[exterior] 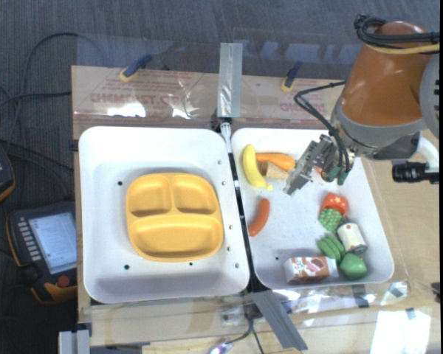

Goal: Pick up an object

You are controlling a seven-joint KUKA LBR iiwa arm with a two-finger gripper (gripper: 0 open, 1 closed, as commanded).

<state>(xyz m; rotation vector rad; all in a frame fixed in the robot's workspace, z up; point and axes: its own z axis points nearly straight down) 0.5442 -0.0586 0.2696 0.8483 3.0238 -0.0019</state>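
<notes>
In the right bin, my gripper hangs over the upper middle, angled down to the left. Its tip is just right of a yellow banana and just below an orange carrot. A reddish sausage lies lower left of the tip. A strawberry, a small white can, green vegetables and a red-and-white packet sit toward the bin's lower right. I see nothing held at the tip.
The left bin holds a yellow divided plate. A metal divider bar runs between the bins at the back. The arm's orange band looms over the right bin's far corner.
</notes>
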